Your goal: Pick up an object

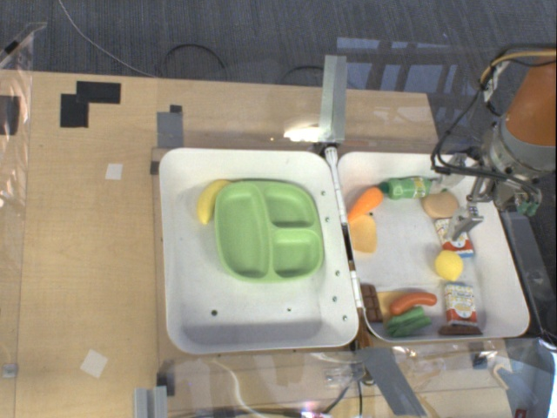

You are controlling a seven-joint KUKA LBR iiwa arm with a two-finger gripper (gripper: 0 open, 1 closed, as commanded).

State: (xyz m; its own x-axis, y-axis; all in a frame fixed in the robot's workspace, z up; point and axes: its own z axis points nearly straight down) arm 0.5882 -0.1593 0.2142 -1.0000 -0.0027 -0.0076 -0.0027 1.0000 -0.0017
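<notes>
Camera view, looking down on the bench: two white bins side by side. The left bin [187,312] holds a green divided plate [265,230] with a banana [207,200] tucked against its upper-left rim. The right bin [396,246] carries the clutter — a carrot [365,201], an orange wedge [363,232], a green bottle [407,186], a tan round piece [440,205], a lemon [449,266], a small carton [459,306], a sausage [412,301], a green pod [409,322] and a brown bar [371,301].

The gripper [465,223] hangs low over the right bin's far-right side, over a red-and-white packet [456,240] lying between the tan piece and the lemon. Whether the jaws are wide or narrow cannot be told; nothing is seen lifted between them.

Judgement: the arm is stationed there because the pickable items crowd that bin, and the packet is the likely target — still on the bin floor. Risk: neighbours lie close by, so a closing stroke may nudge the lemon or the tan piece.
</notes>
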